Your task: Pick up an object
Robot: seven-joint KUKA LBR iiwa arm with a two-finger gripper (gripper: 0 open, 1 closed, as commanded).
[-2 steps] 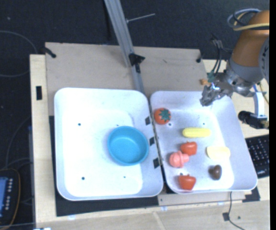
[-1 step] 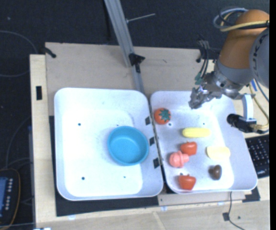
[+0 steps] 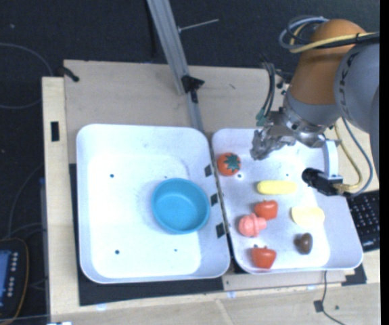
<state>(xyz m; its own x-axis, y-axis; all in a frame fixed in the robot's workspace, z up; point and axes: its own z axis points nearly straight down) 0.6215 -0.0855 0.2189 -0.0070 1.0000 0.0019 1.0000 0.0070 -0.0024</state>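
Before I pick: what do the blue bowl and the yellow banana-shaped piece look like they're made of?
Blue bowl: probably moulded plastic, with uniform saturated colour, smooth walls and a soft sheen on the rim. Yellow banana-shaped piece: likely a plastic or rubbery toy food, evenly coloured, rounded and matte. The view is too coarse to tell hard from soft.

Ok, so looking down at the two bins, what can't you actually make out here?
- Pincer: too small and blurred from the overhead camera to tell whether it is open or shut, or how high it sits above the right bin.
- Dark brown item: too small to identify.
- Pink item: touches the red one; the overlap hides their outlines.
- Keyboard: cut off at the right.
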